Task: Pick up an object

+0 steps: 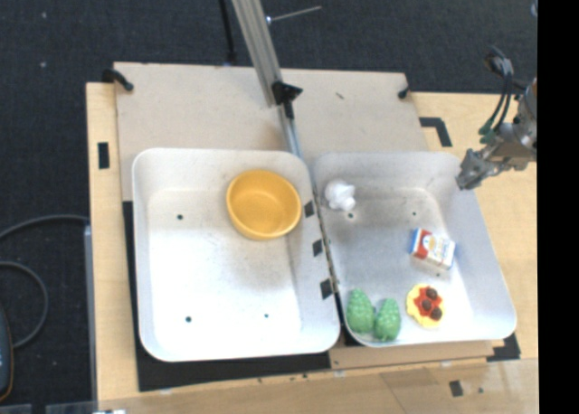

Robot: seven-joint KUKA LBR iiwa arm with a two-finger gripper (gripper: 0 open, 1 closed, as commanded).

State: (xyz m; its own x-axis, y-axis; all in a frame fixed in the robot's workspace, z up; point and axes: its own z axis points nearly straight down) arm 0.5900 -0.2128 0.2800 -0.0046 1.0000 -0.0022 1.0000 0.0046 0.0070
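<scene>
A yellow bowl (263, 203) sits in the left bin (163, 313), near its upper right corner. The right bin (484, 263) holds a small white object (340, 195) at its upper left, a white, red and blue box (431, 249) toward the right, a yellow and red toy (425, 305) at the lower right, and a pair of green bumpy objects (373, 315) at the lower edge. My gripper (472, 171) hangs at the right bin's upper right corner, above the rim, with nothing visibly in it.
A slanted metal post (258, 28) rises from behind the bins, down to the divide between them. A beige board (208, 109) lies beyond the bins. Dark floor surrounds the bench. Cables (500, 105) trail from the arm at the right.
</scene>
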